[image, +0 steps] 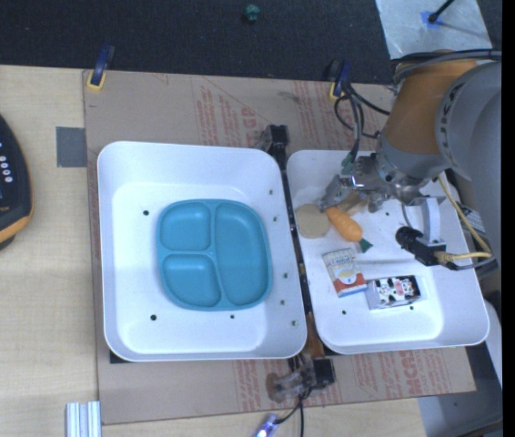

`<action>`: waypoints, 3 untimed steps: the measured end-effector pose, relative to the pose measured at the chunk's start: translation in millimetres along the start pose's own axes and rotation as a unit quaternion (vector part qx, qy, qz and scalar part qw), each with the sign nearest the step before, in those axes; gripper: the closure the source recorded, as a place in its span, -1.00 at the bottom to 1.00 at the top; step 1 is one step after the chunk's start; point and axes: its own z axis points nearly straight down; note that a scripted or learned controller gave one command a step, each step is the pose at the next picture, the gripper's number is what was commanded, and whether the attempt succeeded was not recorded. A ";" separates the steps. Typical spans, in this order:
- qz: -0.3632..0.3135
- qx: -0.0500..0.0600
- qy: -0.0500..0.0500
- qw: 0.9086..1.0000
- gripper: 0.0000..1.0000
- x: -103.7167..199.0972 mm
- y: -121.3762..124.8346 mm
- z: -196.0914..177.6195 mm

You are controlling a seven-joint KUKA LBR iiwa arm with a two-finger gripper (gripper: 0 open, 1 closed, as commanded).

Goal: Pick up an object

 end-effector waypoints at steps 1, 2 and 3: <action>0.001 -0.005 -0.001 1.000 -1.00 5.2 -8.3 10.8; 0.000 -0.003 -0.001 1.000 -1.00 9.8 -10.1 10.8; 0.000 -0.002 -0.001 1.000 1.00 9.4 -10.6 1.1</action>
